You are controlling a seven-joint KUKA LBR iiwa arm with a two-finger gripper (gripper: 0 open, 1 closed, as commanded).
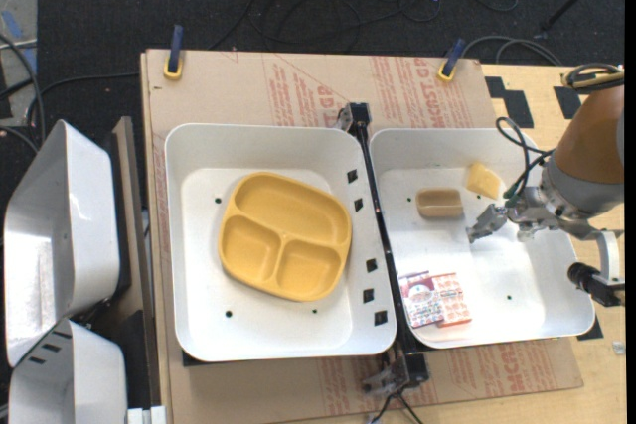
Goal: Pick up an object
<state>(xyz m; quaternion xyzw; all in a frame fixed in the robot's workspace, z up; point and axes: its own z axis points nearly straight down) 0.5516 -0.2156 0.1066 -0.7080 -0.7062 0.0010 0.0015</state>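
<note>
The right bin [527, 298] holds three things. A tan rectangular block [439, 204] lies near its back left, and a pale yellow wedge [484, 181] lies just right of it. A red and white packet [434, 299] lies flat at the front left. My gripper [484, 224] hangs low over the bin's middle, just right of and in front of the tan block and below the yellow wedge. It points left and nothing shows in its grasp. The arm's orange band [596, 139] rises at the right edge.
The left bin [194, 213] carries a yellow divided plate [285, 235]. A black divider [373, 213] runs between the bins. Both bins rest on a cardboard sheet [298, 79]. White tubs [60, 223] stand to the far left, with cables on the dark floor behind.
</note>
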